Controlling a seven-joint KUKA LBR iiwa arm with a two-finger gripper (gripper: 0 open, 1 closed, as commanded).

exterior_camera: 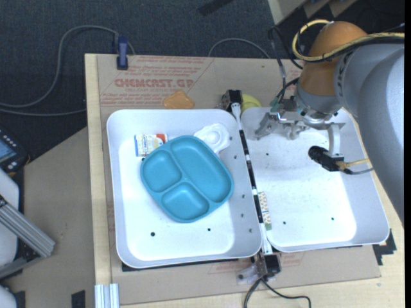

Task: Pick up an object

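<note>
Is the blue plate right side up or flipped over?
Right side up: the blue plate shows its three hollow sections facing up, lying flat in the left bin.

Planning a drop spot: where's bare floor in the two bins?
Right bin: most of its floor is bare below the claw, which sits at its top. Left bin: bare along the bottom and left edges; the blue divided plate, small box and white cup crowd its top half.
</note>
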